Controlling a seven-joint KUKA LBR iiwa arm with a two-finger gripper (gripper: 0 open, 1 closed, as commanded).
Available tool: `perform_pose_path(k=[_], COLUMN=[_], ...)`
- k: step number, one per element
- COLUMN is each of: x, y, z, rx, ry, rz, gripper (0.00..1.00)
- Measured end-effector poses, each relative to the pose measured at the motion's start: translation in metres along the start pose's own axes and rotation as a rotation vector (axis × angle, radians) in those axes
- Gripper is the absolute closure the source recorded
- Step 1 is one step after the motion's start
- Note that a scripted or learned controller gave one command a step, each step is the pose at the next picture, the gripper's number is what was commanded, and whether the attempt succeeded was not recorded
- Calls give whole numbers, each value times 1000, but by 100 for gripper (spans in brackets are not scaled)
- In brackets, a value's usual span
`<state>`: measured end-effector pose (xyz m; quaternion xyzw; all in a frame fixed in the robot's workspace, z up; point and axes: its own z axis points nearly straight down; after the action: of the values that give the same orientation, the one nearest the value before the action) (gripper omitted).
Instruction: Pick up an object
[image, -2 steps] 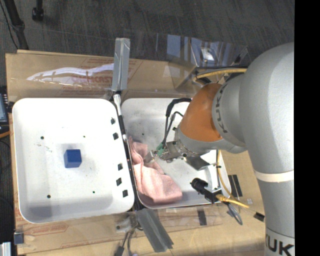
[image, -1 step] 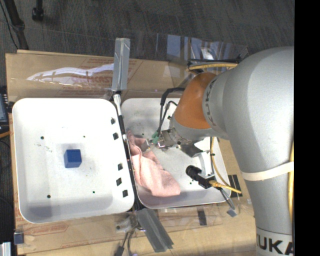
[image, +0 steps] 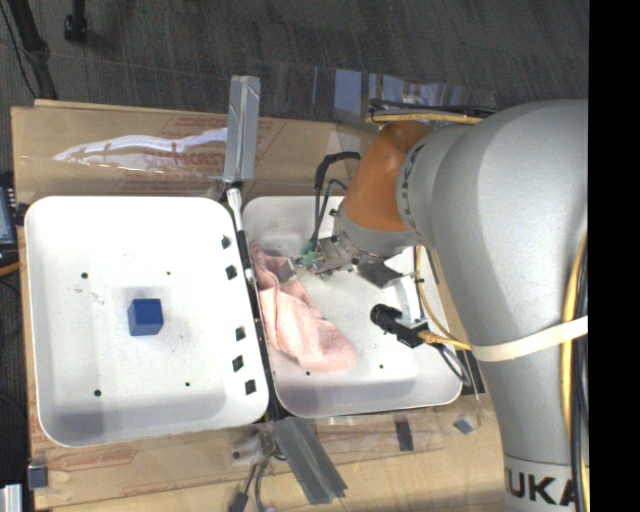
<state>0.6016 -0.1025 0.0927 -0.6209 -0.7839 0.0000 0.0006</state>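
Note:
A pink cloth (image: 300, 320) lies crumpled along the left side of the right bin (image: 400, 385). A blue cube (image: 146, 316) sits in the left bin (image: 60, 260), left of its middle. My gripper (image: 302, 262) reaches down into the right bin at the cloth's upper end, right by its top edge. The wrist and its orange band (image: 375, 190) cover most of the gripper from above.
A metal divider with black clips (image: 240, 300) runs between the two bins. A black cable connector (image: 395, 322) hangs over the right part of the right bin. The arm's large grey body (image: 510, 260) covers the bench's right side. Brown cardboard (image: 130, 140) lies behind the bins.

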Motion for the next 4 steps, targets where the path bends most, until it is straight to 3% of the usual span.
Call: perform_pose_path(k=[1,2,3,4], x=[-9,3,15,26], y=[-50,-20,-114,-94], z=[0,0,0,-8], rx=[0,0,0,2], ry=[0,0,1,1], rz=[-137,-168,-101,-76], gripper=[0,0,0,0])
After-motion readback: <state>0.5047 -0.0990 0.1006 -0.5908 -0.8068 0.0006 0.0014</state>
